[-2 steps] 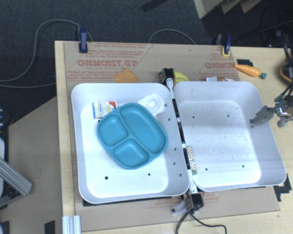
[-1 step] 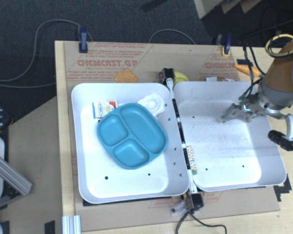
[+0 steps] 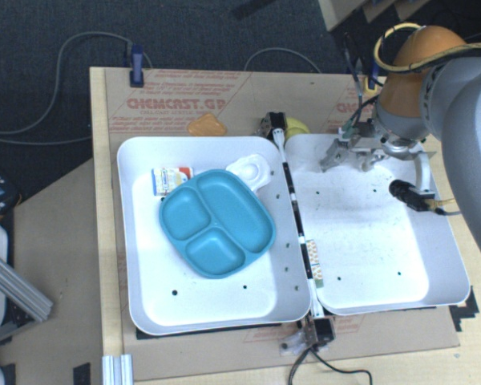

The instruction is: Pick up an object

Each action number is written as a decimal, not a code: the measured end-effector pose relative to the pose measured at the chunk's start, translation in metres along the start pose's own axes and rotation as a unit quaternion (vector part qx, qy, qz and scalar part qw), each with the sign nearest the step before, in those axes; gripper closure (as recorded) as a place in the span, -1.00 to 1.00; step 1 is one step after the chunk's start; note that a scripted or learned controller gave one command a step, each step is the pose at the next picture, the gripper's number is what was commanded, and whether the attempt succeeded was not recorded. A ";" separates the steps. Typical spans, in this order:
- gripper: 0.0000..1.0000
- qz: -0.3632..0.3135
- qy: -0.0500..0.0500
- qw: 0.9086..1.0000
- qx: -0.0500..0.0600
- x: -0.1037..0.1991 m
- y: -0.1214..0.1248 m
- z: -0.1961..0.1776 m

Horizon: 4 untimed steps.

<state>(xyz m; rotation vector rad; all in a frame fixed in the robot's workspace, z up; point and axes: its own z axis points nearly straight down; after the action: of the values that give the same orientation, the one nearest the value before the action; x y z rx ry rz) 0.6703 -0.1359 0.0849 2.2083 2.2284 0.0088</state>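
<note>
Board point(image 3: 184, 95) printed "CHEMCAST GP" under two bins point(image 3: 144, 295); dark carpet at 12 o'clock; gripper point(image 3: 349, 152) at 2 o'clock, grip unclear

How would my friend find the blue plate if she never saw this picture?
Look at the left bin of the two white ones. The blue plate lies near its middle, with a white lid and a small carton peeking out behind it. It is the only blue thing there, split into three hollows.
</note>
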 end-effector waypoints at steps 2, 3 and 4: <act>-1.00 0.005 -0.001 1.000 0.003 0.026 -0.004 0.000; -1.00 0.004 0.000 1.000 0.004 0.041 -0.003 0.000; -1.00 0.004 -0.001 1.000 0.004 0.037 -0.003 0.000</act>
<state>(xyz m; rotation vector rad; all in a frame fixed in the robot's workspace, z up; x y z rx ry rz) 0.6665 -0.0988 0.0849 2.2211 2.2213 -0.0014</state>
